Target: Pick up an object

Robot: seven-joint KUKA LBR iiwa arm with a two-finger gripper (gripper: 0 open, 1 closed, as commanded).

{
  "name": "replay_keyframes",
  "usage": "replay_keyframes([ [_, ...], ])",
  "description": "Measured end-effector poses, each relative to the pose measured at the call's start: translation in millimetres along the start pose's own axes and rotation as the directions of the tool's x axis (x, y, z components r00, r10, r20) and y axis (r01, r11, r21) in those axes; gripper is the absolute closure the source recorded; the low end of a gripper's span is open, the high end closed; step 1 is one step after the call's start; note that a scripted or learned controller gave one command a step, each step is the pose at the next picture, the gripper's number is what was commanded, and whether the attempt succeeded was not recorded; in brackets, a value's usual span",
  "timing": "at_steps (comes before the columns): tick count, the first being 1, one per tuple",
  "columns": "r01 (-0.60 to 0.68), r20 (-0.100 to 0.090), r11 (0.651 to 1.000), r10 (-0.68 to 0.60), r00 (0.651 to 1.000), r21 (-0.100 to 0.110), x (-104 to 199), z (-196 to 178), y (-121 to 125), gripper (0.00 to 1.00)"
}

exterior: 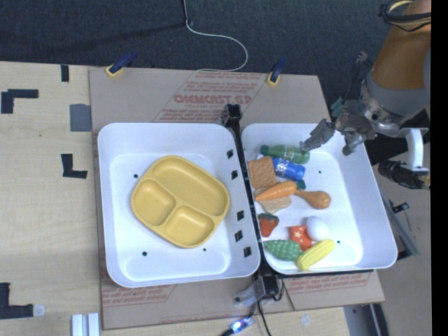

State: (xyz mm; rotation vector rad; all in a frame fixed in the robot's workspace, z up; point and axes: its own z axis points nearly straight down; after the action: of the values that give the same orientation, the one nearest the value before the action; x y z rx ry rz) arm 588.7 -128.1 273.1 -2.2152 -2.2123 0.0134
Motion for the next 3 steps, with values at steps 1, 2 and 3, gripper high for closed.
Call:
replay_keyframes([
  [1, 0.003, 0.002, 1.0, -0.003, 1.0, -0.012, 0.1, -7.1, 1.8, 0.0],
  [2, 0.002, 0.002, 1.0, -0.002, 1.0, -0.008, -0.8, 37.1, 5.2, 0.0],
  [3, 0.002, 0.001, 1.0, -0.002, 1.0, -0.005, 0.1, 100.0, -1.6, 0.0],
])
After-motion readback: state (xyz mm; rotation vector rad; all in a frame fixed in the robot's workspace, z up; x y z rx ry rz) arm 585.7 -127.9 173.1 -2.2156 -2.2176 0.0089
